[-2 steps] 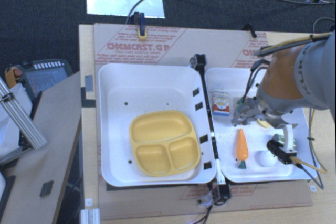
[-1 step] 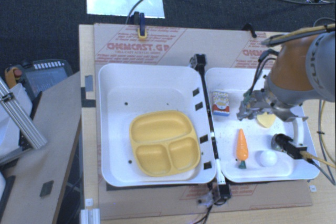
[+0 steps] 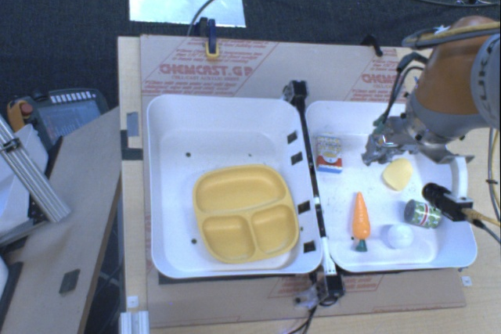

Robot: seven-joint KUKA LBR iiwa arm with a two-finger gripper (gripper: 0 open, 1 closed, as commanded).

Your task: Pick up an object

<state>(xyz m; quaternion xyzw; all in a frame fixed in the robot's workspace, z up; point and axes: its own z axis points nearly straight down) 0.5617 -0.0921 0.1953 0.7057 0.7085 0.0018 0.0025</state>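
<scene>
The right bin (image 3: 450, 254) holds several small objects. A small red and yellow carton (image 3: 329, 153) stands near its left wall. An orange carrot (image 3: 359, 218) lies toward the front, beside a white ball (image 3: 398, 235). A pale yellow piece (image 3: 397, 174) sits mid-bin, and a green can (image 3: 423, 213) lies on its side to the right. My gripper (image 3: 380, 150) hangs over the bin, just up and left of the yellow piece and right of the carton. I see nothing held in it.
The left bin (image 3: 168, 168) holds a yellow divided plate (image 3: 245, 211). A black divider strip (image 3: 305, 168) runs between the bins. The arm's orange band (image 3: 454, 66) and a black cable fitting (image 3: 445, 202) overhang the right bin's right side.
</scene>
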